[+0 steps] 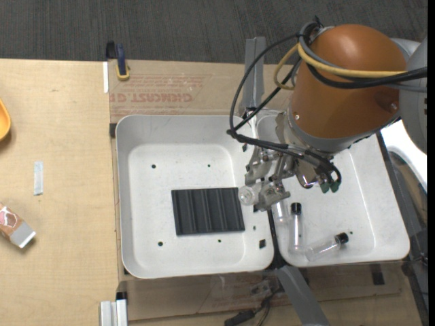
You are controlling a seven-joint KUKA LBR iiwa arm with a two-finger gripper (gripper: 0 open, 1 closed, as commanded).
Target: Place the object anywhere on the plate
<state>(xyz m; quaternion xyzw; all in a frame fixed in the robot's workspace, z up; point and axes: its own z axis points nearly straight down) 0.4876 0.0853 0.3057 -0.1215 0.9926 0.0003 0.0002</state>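
Camera view: a black ribbed plate (207,210) is seen flat in the left bin (136,182); two clear vials (297,223) lie in the right bin (380,202); the pincer (262,194) is poised over the divide, its state undeterminable.

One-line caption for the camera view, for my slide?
Gripper over the bins' divide, beside the dark plate; two vials lie in the right bin.

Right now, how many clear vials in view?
2, both in the right bin: one vial standing roughly lengthwise just below the gripper, the other vial lying tilted near the front edge. The arm may hide more.
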